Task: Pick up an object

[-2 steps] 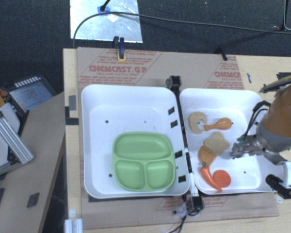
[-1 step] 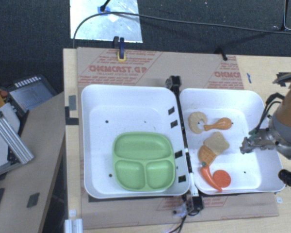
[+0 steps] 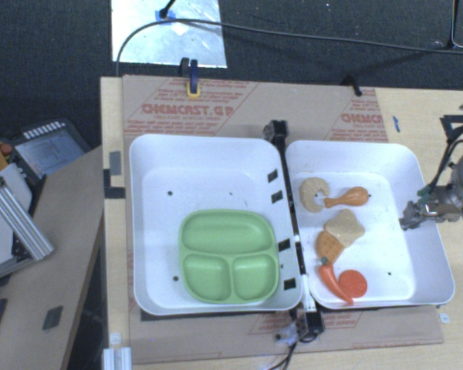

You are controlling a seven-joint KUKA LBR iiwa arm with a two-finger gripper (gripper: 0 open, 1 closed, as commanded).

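Observation:
Several toy foods lie in the right bin (image 3: 386, 160): a beige drumstick with an orange handle (image 3: 328, 196), a tan bread slice (image 3: 345, 226), an orange-brown piece (image 3: 329, 247) touching it, a carrot (image 3: 330, 278) and a red disc (image 3: 353, 283) at the front. My gripper (image 3: 413, 214) reaches in at the bin's right wall, well to the right of the bread slice. It is apart from all the foods. I see nothing held in it.
The left bin (image 3: 177, 156) holds a green divided plate (image 3: 228, 254) at its front. Black clips run along the seam between the bins (image 3: 285, 222). A cardboard sheet (image 3: 216, 102) lies under both bins, and a grey device (image 3: 42, 153) stands off the bench at left.

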